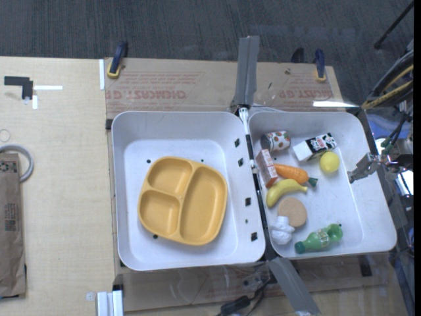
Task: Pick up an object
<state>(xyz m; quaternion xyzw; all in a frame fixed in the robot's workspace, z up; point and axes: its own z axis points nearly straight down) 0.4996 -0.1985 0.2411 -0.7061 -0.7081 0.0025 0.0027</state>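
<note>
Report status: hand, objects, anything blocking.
Hand at right bin's right edge, holding nothing. Lemon nearest it, untouched. Banana, carrot, green bottle crowd together. Yellow plate in left bin.

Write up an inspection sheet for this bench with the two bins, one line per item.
Surface: two white bins side by side on cardboard, left bin, right bin.
Job's things: in the right bin a banana, carrot, lemon, green bottle, round cookie, small carton and spotted cup, all lying loose.
Clutter: yellow divided plate in the left bin; brown paper bag at far left.
Grippers: gripper at the right bin's right wall, holding nothing.
Cables: yellow and dark cables at upper right.
Surroundings: blue clamps on the cardboard's back edge; dark carpet behind.
</note>
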